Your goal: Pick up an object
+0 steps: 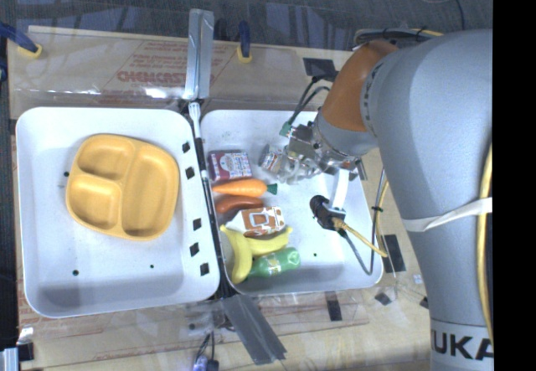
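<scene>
White bin (335,265), jaws' spread unclear.

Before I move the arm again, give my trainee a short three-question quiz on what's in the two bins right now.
1. True or false: the yellow divided plastic plate lies in the right white bin.
2. Multiple choice: which thing lies directly beside the orange carrot, toward the bin's far edge? A) the yellow banana B) the dark red snack packet C) the green plastic bottle
3. Fill in: the gripper hovers over the ___ bin.

Key
1. False; it lies in the left white bin.
2. B
3. right
</scene>
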Controlling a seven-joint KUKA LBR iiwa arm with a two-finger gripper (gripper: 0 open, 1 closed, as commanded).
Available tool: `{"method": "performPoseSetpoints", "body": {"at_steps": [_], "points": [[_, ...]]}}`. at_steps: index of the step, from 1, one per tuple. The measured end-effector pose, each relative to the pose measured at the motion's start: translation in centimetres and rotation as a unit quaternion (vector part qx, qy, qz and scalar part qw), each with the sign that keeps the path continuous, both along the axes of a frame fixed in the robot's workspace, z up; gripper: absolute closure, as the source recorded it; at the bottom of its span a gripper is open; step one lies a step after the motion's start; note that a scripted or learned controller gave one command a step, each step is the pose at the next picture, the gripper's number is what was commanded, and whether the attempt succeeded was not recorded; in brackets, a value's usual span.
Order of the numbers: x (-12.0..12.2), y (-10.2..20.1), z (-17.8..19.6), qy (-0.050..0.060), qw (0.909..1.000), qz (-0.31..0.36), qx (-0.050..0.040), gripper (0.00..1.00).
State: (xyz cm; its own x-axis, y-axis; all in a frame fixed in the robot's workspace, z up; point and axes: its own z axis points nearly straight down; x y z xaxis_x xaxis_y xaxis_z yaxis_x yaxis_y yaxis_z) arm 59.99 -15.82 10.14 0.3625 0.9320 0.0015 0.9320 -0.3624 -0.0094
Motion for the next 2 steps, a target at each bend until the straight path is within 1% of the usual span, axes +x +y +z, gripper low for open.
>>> {"method": "performPoseSetpoints", "body": {"at_steps": [1,2], "points": [[-0.4,4.8,10.7,-0.004,0.9897,0.143,-0.0016,1.0],[-4.2,2.9,7.1,-0.003,0.9823,0.187,-0.0009,1.0]]}}
